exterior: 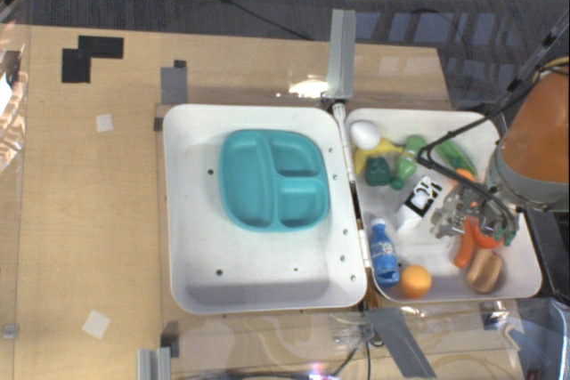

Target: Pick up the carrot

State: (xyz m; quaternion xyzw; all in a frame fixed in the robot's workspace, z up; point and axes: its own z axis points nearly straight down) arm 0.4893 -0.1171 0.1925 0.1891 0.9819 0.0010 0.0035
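Right bin [533, 285] crowded: carrot [466, 246] hemmed by bread roll [484, 270] touching lower side, hand [463, 218] directly above. Orange [414, 281] and blue bottle [383, 252] blocked lower-left approach. Green items [419, 154] and egg [364, 134] cluttered upper half. Left bin [191, 280] roomy around teal tray [272, 179]; tabletop [80, 218] open at left.

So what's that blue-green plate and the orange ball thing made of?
The divided plate looks like smooth matte plastic: one even teal colour with softly moulded compartments. The orange ball looks like a toy fruit, probably plastic too, with a smooth, uniform skin, though that is hard to tell from here.
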